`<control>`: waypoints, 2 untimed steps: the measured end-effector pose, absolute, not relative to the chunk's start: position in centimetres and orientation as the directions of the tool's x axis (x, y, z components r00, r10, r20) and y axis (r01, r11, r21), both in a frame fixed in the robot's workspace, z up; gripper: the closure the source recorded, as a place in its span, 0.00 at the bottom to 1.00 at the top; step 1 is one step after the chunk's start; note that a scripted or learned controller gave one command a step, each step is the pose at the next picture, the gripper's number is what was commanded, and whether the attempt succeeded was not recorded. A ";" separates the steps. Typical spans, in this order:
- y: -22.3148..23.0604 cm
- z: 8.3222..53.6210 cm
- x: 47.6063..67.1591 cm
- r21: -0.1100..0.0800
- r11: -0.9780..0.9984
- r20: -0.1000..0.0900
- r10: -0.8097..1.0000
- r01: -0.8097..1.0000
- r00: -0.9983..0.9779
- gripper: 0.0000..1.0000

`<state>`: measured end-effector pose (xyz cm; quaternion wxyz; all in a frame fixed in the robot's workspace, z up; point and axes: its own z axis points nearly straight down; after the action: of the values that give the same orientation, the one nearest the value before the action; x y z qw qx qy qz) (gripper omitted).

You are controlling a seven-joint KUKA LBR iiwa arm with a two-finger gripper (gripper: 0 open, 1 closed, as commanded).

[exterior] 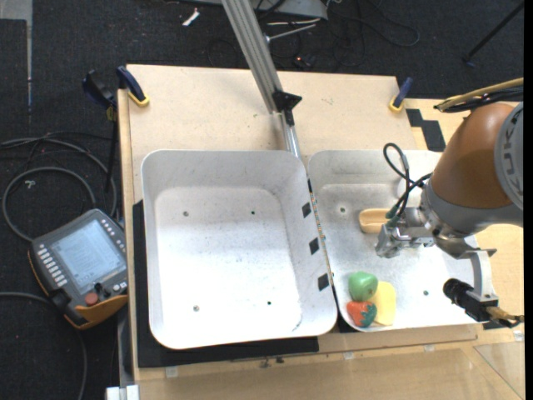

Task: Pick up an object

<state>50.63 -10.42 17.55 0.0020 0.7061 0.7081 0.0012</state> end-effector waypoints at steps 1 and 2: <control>-11.2 22.1 50.5 0.005 0.002 -0.002 1.000 1.000 -0.002 1.00; -11.2 27.0 50.7 0.006 0.004 -0.002 1.000 1.000 -0.004 1.00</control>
<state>50.70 -11.17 26.99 0.0026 0.7058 0.7084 0.0014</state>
